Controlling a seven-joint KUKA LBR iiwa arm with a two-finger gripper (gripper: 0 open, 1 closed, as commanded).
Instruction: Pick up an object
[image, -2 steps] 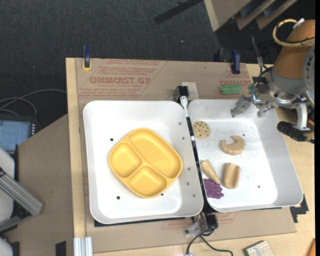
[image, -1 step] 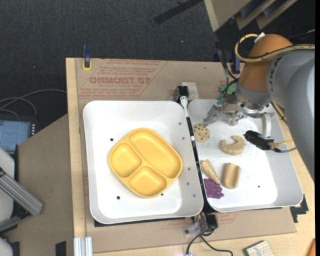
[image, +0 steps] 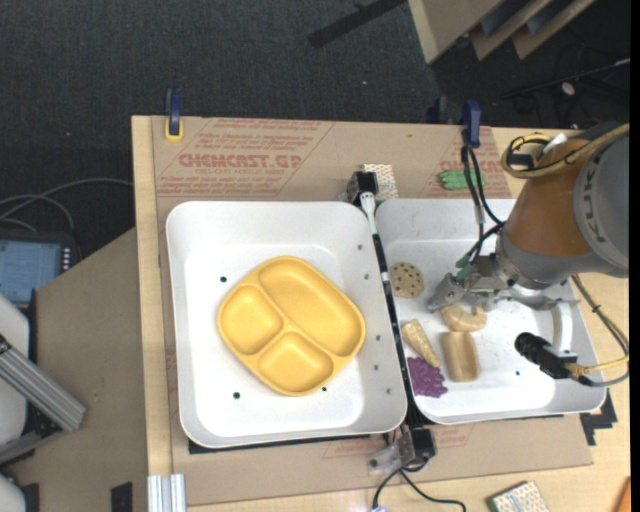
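The claw (image: 462, 292) hangs low over a tan bread roll (image: 464, 318) in the right bin (image: 500, 400), seemingly mid-reach, its grip state impossible to tell; next comes closing and lifting.

Small food pieces in right bin (image: 560, 400): cookie (image: 405, 277), bread pieces (image: 459, 353), purple grapes (image: 426, 376).
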